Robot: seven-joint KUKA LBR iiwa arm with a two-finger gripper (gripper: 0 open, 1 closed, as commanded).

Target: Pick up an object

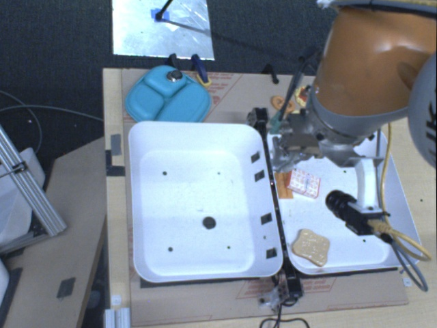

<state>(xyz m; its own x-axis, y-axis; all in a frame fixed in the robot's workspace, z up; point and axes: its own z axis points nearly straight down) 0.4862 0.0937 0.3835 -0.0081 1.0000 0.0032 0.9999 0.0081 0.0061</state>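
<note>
My gripper (283,157) hangs low over the left side of the right bin (355,251), close to the wall between the two bins. Just to its lower right lies a small pink-and-white checked packet (304,182), with an orange piece (283,191) beside it against the wall. A tan, biscuit-like piece (311,246) lies near the bin's front edge. The big orange band of the arm (375,46) hides the back of this bin. Nothing shows clearly in the gripper.
The left bin (191,176) has a small dark round spot (209,223) on its floor. Behind it on the bench sit a blue lidded container (167,96) and a shiny foil sheet (162,16).
</note>
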